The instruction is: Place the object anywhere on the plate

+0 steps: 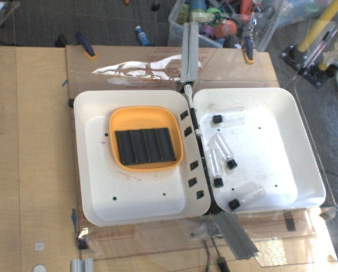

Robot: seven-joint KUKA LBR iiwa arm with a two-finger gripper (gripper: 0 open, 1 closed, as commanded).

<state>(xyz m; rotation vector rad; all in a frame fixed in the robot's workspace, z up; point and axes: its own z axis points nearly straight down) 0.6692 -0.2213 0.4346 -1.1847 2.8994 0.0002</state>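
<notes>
The gripper's state cannot be told from the camera view. The task objects, clear plastic tubes [222, 149] with black caps, lie scattered flat in the right bin [294, 146], not yet moved. The left bin [95, 169] carries the orange plate [119, 120], smooth and round-cornered, bearing a black ribbed insert [145, 146]. Both glossy white bins sit on the wooden bench [27, 152].

The left bin [95, 203] has open floor from 4 to 8 o'clock; the plate [146, 118] with its dark block [145, 146] fills the upper middle. In the right bin [305, 152], vials [222, 149] crowd 7 to 11 o'clock, leaving the 1 to 5 o'clock side open.
</notes>
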